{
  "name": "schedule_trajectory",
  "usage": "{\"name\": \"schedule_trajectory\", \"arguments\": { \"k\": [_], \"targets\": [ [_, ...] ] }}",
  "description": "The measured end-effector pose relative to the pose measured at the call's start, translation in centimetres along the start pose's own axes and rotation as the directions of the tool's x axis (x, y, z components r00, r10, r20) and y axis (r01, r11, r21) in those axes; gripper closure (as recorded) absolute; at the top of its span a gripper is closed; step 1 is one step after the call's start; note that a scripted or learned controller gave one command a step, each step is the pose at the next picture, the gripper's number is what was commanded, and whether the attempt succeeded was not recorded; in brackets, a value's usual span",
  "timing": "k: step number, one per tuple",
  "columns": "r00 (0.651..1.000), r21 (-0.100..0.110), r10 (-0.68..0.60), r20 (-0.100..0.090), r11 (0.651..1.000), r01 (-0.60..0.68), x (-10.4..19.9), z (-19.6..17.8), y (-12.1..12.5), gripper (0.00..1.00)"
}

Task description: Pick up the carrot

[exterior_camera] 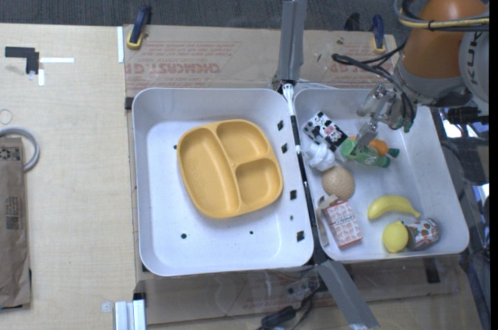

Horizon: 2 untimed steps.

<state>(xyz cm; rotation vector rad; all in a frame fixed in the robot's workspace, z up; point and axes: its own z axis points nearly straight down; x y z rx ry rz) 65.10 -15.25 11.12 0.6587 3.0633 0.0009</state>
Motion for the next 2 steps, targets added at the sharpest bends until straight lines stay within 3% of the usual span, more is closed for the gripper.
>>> {"name": "schedule_trajectory", "arguments": {
  "k": [1,2],
  "targets": [
    [0.925,-0.014,-0.379,0.001,0.925,0.379,-2.3,1.6,-4.7,0.00],
    [0.834,-0.002,-0.551,-0.002,0.834,0.551,-1.2,1.8,-1.7,0.00]
  ]
}}
